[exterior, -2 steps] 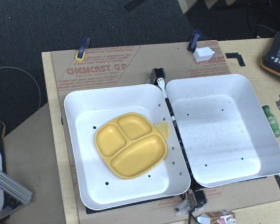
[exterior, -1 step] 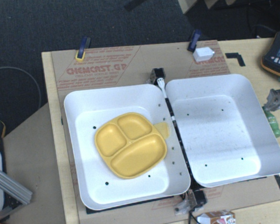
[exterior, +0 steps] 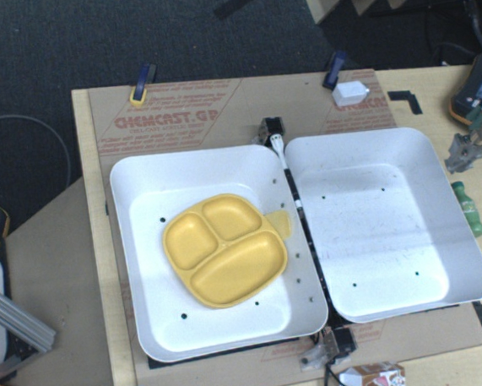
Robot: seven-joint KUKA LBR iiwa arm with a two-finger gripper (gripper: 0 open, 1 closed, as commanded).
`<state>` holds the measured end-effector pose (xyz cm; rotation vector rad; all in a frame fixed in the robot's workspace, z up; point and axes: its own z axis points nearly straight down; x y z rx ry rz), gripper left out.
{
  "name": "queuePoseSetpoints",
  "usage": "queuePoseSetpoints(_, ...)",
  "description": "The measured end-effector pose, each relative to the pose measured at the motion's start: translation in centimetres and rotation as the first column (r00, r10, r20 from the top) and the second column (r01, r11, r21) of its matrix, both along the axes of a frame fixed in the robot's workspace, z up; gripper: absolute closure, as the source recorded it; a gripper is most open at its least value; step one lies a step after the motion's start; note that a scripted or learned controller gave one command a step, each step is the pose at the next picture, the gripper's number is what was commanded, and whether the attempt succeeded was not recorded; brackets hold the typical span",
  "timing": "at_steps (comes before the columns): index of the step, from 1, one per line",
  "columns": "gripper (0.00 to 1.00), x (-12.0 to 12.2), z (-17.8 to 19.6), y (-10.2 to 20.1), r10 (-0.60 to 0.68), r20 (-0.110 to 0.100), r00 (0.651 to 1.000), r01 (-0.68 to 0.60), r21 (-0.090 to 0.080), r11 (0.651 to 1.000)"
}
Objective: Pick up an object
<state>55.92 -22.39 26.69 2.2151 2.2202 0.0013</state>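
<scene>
Starting at your left, the left bin is sitting on the desk, and the yellow divided plate is lying flat on its floor, slightly right of the bin's middle. The plate is showing three compartments, two small ones toward the far side and one large one toward the near side, and it is lying turned at an angle to the bin walls. A small yellow tab is poking out from the plate's right edge, near the wall the two bins share.

Moving right, the right bin is lying just beside the left one, its rim touching along the middle seam.

Past that bin's right rim, a green object is lying on the desk. Above it, at the view's right edge, you are seeing the hand hanging outside the bins, well apart from the plate; whether its fingers are wide or narrow, you cannot tell from here.
</scene>
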Motion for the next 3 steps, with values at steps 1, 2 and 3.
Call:
queuePoseSetpoints(1,1.00,5.6,1.7,0.0,0.001,0.004,1.000,-0.001,-0.001,1.000)
queuePoseSetpoints(2,1.00,1.7,13.1,4.3,0.002,0.009,1.000,-0.002,0.000,1.000)
queuePoseSetpoints(3,1.00,-4.0,18.9,18.3,0.014,0.006,1.000,-0.014,0.007,1.000)
